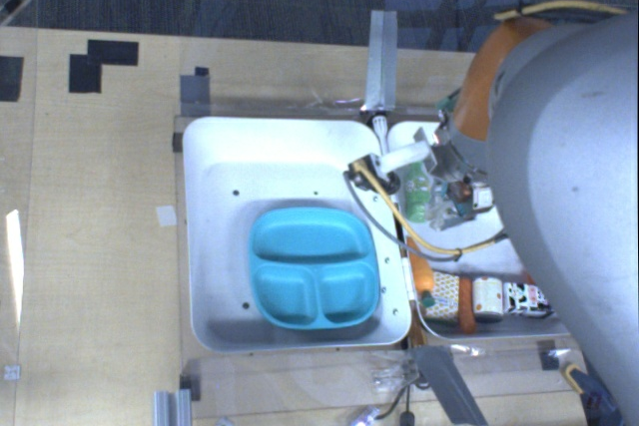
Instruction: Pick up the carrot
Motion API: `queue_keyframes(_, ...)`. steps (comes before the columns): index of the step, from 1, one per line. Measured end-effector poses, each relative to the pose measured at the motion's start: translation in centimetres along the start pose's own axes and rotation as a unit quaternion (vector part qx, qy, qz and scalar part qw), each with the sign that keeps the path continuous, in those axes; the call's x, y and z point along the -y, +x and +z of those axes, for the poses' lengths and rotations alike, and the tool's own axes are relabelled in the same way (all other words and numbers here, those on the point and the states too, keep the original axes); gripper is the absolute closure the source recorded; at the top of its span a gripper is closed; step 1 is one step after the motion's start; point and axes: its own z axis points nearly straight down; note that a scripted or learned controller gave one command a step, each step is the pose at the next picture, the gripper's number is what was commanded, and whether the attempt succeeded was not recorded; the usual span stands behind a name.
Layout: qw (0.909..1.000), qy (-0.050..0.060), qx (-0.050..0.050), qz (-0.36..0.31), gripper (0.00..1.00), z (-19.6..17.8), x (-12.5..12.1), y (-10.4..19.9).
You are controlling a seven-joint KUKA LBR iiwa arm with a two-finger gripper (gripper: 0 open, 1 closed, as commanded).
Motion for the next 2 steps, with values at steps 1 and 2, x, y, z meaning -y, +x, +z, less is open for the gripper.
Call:
queue_keyframes(1, 1.0000, -0.001, -0.001, -0.001, 1.00, -7.5, -9.0, -1.9)
queue_keyframes(2, 0.9984, -0.001, 0.000, -0.057, 1.00, -6.4, -4.5, 0.5)
